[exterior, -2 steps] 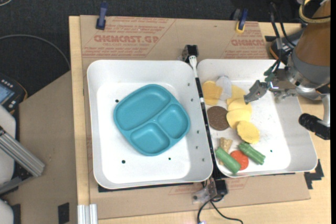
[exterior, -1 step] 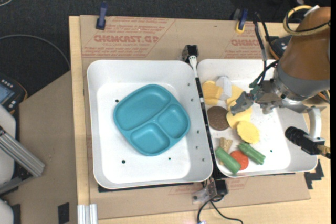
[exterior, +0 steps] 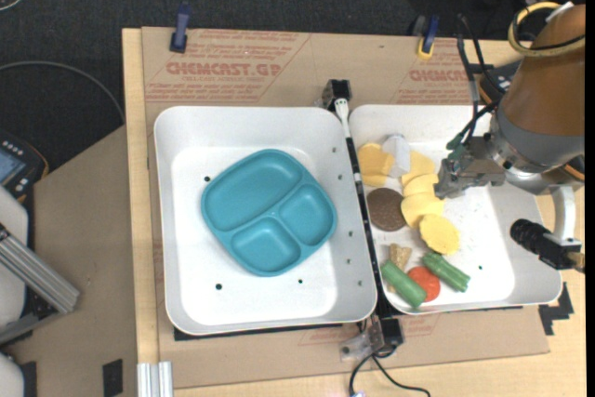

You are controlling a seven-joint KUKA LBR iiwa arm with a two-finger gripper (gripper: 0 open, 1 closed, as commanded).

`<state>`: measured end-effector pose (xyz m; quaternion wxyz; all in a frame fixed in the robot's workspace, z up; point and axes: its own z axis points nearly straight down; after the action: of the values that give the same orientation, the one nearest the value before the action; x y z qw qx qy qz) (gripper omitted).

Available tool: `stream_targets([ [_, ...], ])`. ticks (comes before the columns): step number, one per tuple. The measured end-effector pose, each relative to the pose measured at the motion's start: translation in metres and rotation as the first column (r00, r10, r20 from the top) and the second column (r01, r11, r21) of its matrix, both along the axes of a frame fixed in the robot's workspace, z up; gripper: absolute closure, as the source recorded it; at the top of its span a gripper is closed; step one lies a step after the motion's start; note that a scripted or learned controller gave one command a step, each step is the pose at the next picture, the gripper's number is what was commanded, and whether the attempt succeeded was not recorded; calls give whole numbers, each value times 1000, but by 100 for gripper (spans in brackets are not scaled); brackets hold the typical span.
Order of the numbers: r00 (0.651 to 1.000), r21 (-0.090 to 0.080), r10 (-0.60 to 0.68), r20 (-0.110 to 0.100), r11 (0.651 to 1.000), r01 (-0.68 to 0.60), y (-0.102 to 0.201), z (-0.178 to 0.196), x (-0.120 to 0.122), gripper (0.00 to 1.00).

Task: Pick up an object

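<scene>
The right bin point(exterior: 493, 242) holds a pile of toy food. Several yellow pieces point(exterior: 420, 196) lie in its middle, with a brown disc point(exterior: 385, 209) to their left and another yellow piece point(exterior: 375, 165) at the back. A red piece point(exterior: 426, 283) sits between two green pieces point(exterior: 447, 272) near the front, beside a small tan piece point(exterior: 400, 254). My gripper point(exterior: 457, 176) hangs low over the right bin, just right of the yellow pieces. The wrist hides what is under it.
A blue divided plate point(exterior: 268, 211) lies in the left bin point(exterior: 177, 200). The two bins meet at a raised rim point(exterior: 358, 200). A black part of the arm point(exterior: 535, 239) reaches over the right bin's right side. Clamps point(exterior: 179, 28) stand at the board's back edge.
</scene>
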<state>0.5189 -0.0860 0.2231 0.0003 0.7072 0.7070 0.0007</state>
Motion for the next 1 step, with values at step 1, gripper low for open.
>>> stream_targets([
  [1, 1000, 1, 8, 6, 1000, -8, 77, 87, -25, 100],
])
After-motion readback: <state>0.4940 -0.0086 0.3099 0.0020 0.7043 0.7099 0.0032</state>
